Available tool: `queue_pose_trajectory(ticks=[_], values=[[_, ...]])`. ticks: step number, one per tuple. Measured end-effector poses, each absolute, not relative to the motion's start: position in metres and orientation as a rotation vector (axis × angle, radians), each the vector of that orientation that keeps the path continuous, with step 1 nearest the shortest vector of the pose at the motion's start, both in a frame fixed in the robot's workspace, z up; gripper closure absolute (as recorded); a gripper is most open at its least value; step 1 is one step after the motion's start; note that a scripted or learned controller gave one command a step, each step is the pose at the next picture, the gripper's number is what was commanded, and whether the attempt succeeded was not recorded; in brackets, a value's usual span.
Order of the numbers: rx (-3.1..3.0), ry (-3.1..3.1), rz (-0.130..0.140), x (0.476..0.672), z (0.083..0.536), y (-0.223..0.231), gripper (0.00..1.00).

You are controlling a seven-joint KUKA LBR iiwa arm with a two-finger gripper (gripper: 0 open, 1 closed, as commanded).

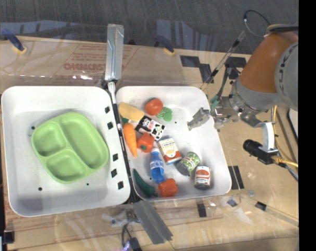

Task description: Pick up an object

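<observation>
The right bin [213, 140] holds a jumble of toy groceries. A red tomato [154, 106] lies by a small green item [166, 114] and a pale yellow piece [130, 110]. Below them are a black-and-white carton [150, 127], an orange carrot [130, 139], a red pepper [145, 143], an orange-and-white box [169, 150], a blue bottle [156, 167], a green can [188, 162] and a red-labelled can [202, 177]. My gripper [198, 119] hangs over the bin's bare right part, right of the tomato and apart from every item. Nothing shows in its grasp.
The left bin [17, 114] holds a green divided plate [69, 146]. A red piece [168, 187] and a dark green vegetable [142, 183] lie at the right bin's front edge. A metal divider [114, 51] stands between the bins at the back. Cables and a black fitting [260, 150] lie to the right.
</observation>
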State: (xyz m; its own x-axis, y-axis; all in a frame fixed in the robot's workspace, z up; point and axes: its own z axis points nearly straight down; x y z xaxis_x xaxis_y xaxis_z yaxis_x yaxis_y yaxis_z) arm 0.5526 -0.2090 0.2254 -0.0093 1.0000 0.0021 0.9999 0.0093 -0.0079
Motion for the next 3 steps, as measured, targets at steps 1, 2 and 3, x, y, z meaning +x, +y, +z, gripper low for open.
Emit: queue_pose_trajectory(ticks=[1, 2, 3], values=[[-2.143, -2.303, -0.007, 0.542, 0.096, -0.107, 0.00], [-2.138, -2.310, -0.009, 0.544, 0.106, -0.107, 1.00], [-2.029, -2.394, 0.003, 0.585, 0.191, -0.053, 1.00]])
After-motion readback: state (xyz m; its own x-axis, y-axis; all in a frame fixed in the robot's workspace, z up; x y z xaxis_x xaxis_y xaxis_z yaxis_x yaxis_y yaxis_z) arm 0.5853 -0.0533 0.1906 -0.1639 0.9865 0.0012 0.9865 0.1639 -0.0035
